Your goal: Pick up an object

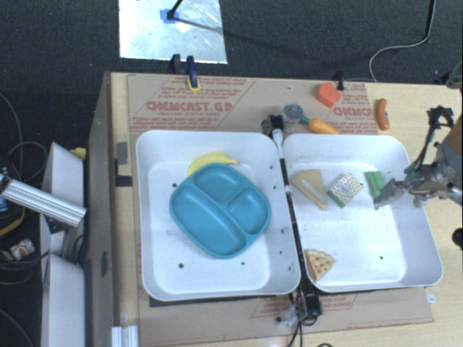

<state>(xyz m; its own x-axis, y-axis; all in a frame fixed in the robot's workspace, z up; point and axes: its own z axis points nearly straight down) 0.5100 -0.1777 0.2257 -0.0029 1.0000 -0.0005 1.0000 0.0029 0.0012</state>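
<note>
The pick looks barely begun. At the right edge of the frame the claw hangs over the right bin, just beside the green block; whether it is open or closed I cannot tell, and nothing is visibly held. The patterned packet, the tan wedge and the pizza slice lie on the bin floor. The blue tray sits in the left bin. Grasping and lifting remain.

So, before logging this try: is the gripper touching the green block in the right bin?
Cannot tell. In the camera view the gripper sits right against the green block, with no plain gap or contact.
</note>
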